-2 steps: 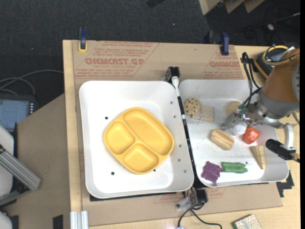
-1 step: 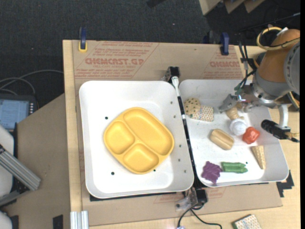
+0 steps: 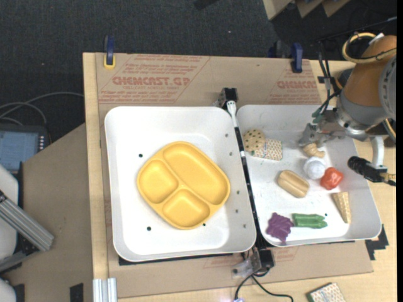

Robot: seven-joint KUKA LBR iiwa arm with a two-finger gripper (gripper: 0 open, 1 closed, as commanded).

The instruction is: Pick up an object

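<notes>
a dark carpeted floor surrounds a bench topped with a brown printed cardboard sheet (image 3: 157, 74), held at its far edge by two small blue clamps. on the sheet sit two shallow white bins side by side. the left white bin (image 3: 126, 131) holds a yellow plastic divided plate (image 3: 182, 184) with three compartments, lying flat near the middle.

the right white bin (image 3: 277, 115) carries the loose pieces: a speckled tan round cookie-like toy (image 3: 254, 140) at the far left, just beside a pale patterned square piece (image 3: 272, 149); a tan bread-roll-shaped toy (image 3: 293, 184) near the middle; a small white ball (image 3: 314, 167) and a red rounded toy (image 3: 332, 178) to its right; a beige waffle cone (image 3: 342, 206) near the right wall; a green pod-shaped toy (image 3: 309, 219) and a purple lumpy toy (image 3: 279, 226) along the near edge.

the grey arm with its orange band (image 3: 368, 83) reaches in from the right, and the gripper (image 3: 313, 140) is low over the far right part of the right bin, directly at a small tan lumpy object (image 3: 311, 149) that lies just behind the white ball. the fingertips are too small and cluttered to read, so i cannot tell how the jaws stand or whether they have anything between them.

judging by this, the task is at the reaching or grasping stage: nothing is visibly lifted, every toy rests on the bin floor, and the closing and raising are left to do.
</notes>
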